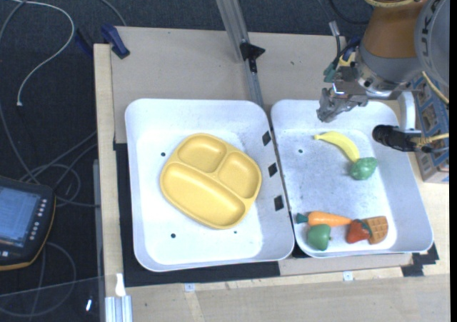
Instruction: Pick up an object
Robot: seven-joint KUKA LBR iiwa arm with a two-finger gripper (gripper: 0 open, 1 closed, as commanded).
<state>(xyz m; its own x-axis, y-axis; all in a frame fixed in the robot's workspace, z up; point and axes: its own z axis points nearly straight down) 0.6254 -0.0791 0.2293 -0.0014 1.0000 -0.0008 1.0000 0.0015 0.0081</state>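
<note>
Nothing has yet been lifted. The grey two-finger gripper (330, 111) is seen just above the curved yellow plastic banana (341, 145), apart from it; nothing is held, and how far it is open cannot be told. Descent and grasp remain.

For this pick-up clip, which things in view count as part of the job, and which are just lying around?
Job:
gripper
banana
green pepper
carrot
green fruit
strawberry
waffle
right bin

Lying about:
yellow plate
left bin
pendant
cables
</note>
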